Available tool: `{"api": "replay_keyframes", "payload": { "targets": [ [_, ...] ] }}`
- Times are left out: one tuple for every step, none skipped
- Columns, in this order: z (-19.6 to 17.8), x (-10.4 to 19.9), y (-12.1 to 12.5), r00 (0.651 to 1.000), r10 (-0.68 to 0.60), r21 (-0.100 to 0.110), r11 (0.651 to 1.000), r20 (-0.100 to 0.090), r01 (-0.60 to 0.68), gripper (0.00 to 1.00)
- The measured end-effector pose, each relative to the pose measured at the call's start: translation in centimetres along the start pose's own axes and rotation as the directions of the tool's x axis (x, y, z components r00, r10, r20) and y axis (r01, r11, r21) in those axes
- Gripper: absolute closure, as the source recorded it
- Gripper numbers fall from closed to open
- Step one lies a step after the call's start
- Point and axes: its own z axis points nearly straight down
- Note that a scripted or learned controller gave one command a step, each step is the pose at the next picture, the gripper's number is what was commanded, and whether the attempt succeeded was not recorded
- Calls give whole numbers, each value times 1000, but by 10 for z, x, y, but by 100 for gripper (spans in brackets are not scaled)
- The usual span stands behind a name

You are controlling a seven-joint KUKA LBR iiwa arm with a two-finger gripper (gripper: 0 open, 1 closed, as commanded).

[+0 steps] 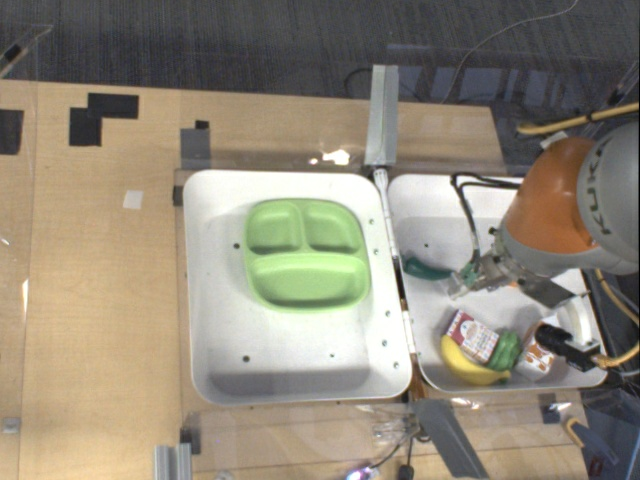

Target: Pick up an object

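Nearest the bench's front edge, a banana [470, 365] lies in the right bin [432, 206] with a small red carton [472, 336] resting on it. Behind them the gripper [478, 275] hangs low near a teal object [425, 267]; whether its jaws are spread or closed I cannot tell. A descent here risks closing on bare floor between the items, or nudging the carton aside

tray [304, 254] in left bin [215, 298], banana [468, 365] in right bin [430, 218]
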Motion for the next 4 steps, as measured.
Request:
{"api": "replay_keyframes", "payload": {
  "targets": [
    [0, 0, 0, 1000, 0, 0, 1000, 0, 0, 0],
    [10, 11, -40, 1000, 21, -1, 1000, 6, -21, 0],
    [13, -27, 26, 927, -375, 6, 927, 0, 375, 0],
    [10, -2, -44, 968, -251, 0, 968, 8, 251, 0]
  ]
}}
